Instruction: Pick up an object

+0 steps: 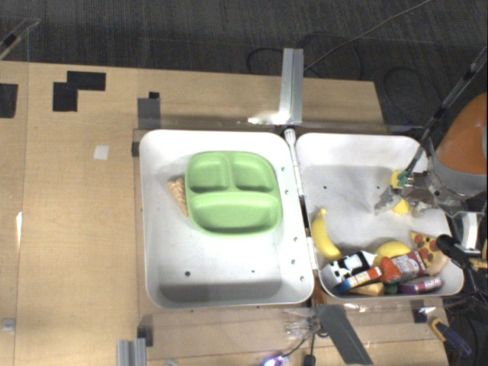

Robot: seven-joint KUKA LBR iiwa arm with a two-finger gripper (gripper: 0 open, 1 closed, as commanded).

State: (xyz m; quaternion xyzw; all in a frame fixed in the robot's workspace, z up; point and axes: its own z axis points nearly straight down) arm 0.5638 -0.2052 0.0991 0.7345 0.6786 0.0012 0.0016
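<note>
Right bin: hand low at the right side, just above or at the floor. Small yellow object at the fingertips, seemingly between them; hand taken as closed on it or nearly so, though grip depth cannot be judged from this slant. Arm entering from the right, orange band above the wrist.

Other candidates heaped along the near wall of the same bin: banana lying beside the divider, lemon-like yellow piece, black-and-white toy, red-labelled packet, pizza-slice toy, dark purple item. All well apart from the hand except the pizza-slice toy, near the wrist side.

Left bin: green compartment plate resting flat, tan textured item tucked partly beneath its left edge. Not involved at present.

Risks judged from this position:
- Shallow or off-centre pinch on a small rounded piece; likely to squirt out on lifting.
- Contact only at the tips; slip probable under any sideways jerk.
- Proximity to the right wall; snagging possible on a slanted withdrawal.
- Dropped object likely to roll toward the heap, leaving a harder pick.

Straight vertical lift advised, slow at first, to confirm the hold.
</note>
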